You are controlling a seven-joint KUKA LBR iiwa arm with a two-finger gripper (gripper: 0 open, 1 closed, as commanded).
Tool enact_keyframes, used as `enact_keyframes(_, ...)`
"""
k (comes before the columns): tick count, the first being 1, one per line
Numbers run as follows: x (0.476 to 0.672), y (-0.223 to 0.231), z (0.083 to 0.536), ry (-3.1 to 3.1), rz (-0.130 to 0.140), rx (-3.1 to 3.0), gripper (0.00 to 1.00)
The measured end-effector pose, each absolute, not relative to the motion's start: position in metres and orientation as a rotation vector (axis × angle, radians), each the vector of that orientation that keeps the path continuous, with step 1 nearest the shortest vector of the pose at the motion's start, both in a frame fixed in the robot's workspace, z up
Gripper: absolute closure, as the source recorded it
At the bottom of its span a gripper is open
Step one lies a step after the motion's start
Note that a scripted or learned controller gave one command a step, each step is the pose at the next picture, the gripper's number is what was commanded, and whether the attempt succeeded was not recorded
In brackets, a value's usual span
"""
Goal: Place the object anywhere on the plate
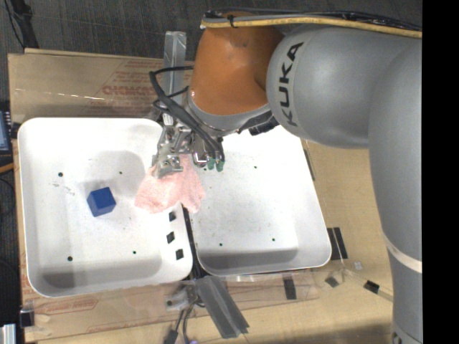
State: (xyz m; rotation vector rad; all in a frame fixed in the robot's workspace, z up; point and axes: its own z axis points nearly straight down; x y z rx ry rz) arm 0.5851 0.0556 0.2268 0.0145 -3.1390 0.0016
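Observation:
My gripper [171,166] hangs over the divide between the two white bins, below the orange wrist band. A pale pink, crumpled-looking object [171,190] hangs from its fingertips, spreading over the right rim of the left bin [43,192]. The fingers are shut on the pink object's top edge. A small blue cube [101,201] lies on the floor of the left bin, well to the left of the gripper. I cannot pick out a plate for certain; the pink object may be it.
The right bin [287,221] sits partly under the big grey arm [337,84], which covers its far side. Black tape marks [172,236] line the divide between the bins. Brown cardboard [79,84] borders the back.

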Motion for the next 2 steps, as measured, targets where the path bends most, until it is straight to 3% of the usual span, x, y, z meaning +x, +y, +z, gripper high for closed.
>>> enact_keyframes(1, 0.56, 0.101, 0.2294, -3.14, 0.002, 0.017, 1.0)
enact_keyframes(2, 0.5601, 0.1009, 0.2296, -3.14, 0.001, 0.017, 0.0)
